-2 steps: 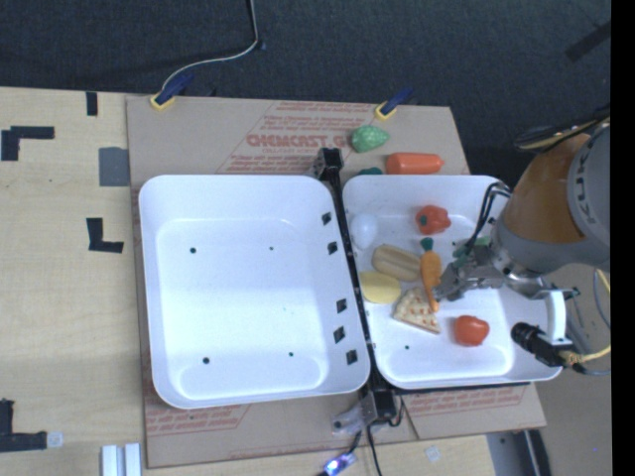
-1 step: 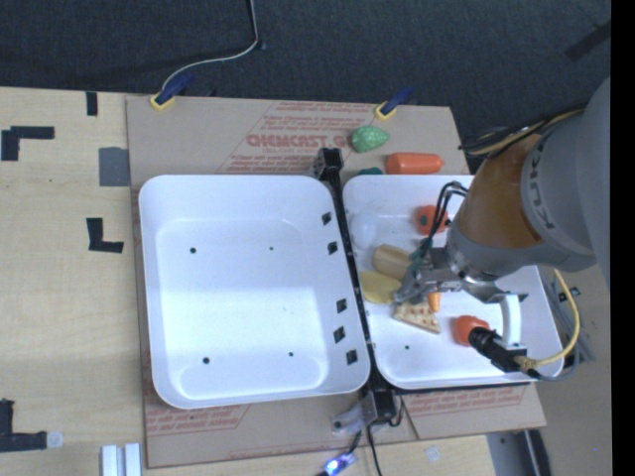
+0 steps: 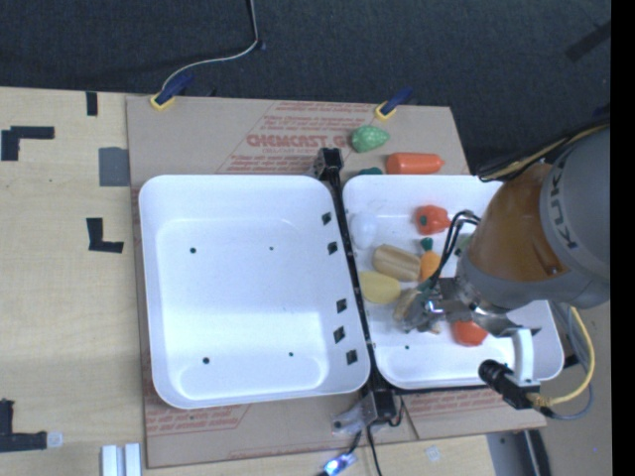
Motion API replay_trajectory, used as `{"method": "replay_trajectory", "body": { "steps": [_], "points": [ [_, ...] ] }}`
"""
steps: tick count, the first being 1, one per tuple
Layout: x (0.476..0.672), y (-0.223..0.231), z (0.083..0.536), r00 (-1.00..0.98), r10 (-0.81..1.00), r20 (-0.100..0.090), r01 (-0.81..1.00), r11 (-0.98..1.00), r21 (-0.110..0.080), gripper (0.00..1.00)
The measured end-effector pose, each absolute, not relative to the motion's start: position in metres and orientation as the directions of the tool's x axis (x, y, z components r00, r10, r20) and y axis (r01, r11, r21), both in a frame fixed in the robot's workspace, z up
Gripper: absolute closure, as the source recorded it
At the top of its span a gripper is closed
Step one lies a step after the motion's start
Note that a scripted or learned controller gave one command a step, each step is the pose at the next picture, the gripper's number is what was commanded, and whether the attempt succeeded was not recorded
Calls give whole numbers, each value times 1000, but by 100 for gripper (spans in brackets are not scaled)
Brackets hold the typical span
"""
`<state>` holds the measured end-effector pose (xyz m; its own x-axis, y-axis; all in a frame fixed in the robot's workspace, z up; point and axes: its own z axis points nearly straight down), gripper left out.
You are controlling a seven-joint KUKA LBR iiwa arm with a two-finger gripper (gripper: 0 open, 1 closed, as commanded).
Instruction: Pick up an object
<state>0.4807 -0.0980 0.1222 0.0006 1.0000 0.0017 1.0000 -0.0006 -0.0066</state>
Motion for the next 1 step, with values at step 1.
{"method": "replay_trajectory", "body": {
  "steps": [1],
  "points": [
    [582,-103,84,-4,1000,-2,1000,4,9,100]
  ]
}}
